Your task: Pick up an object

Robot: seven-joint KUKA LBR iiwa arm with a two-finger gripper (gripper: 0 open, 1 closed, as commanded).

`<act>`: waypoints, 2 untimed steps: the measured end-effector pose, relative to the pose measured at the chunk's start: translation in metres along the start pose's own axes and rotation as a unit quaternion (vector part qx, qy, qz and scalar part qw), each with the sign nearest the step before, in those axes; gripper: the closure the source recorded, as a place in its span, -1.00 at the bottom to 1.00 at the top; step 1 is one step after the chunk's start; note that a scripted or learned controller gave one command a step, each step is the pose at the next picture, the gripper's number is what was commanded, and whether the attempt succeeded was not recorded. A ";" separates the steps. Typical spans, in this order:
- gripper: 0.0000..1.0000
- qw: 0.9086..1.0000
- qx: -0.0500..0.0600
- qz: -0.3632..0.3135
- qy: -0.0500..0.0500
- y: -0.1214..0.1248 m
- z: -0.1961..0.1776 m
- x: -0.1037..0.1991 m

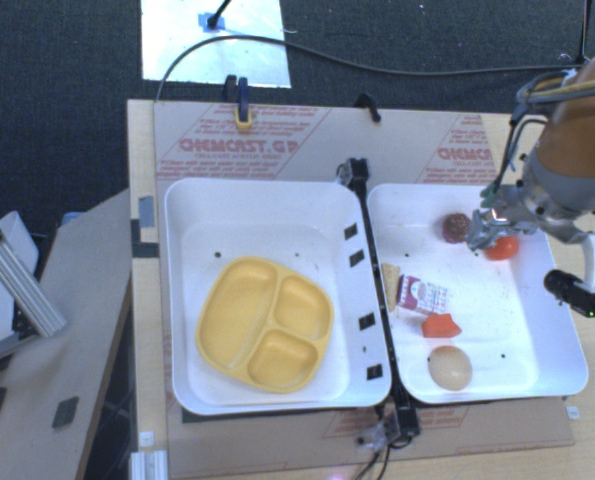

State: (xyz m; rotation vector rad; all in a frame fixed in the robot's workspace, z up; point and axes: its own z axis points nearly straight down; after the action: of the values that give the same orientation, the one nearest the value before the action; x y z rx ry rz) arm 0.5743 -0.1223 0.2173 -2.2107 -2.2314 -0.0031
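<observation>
Whether the jaws were wide or narrow, I could not tell, because they looked small and blurry from above. One gripper [489, 230] hung low over the far part of the right bin [552, 368]. It sat on a grey arm [577, 138] with an orange band, and the arm came in from the right side.

Just left of the gripper lay a dark red ball [456, 227]. Just right of it, and a little nearer, lay an orange-red round thing [502, 248]. Both were very close to the gripper. I could not tell if it touched either one, and nothing could be seen held in it.

More things lay in the same bin. A small red and white packet [422, 295] sat near the middle, close to the left wall. A thin yellow strip [390, 284] lay just left of the packet. An orange block [441, 326] lay right by the packet, on its near side. A tan egg-shaped thing [450, 367] rested nearest of all, close to the front wall.

In the left bin [192, 298] lay a yellow tray [265, 323] with three hollow parts. It sat flat near the middle of the bin, well apart from the gripper.

Both white bins stood side by side on a brown board [277, 138] with red letters printed on it.
</observation>
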 end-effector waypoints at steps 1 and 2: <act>1.00 1.000 0.000 -0.001 0.000 0.008 0.007 0.060; 1.00 1.000 0.000 -0.001 0.000 0.028 0.005 0.114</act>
State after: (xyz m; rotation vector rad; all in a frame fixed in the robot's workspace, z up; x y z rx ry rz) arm 0.6009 -0.0085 0.2124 -2.2094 -2.2331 -0.0038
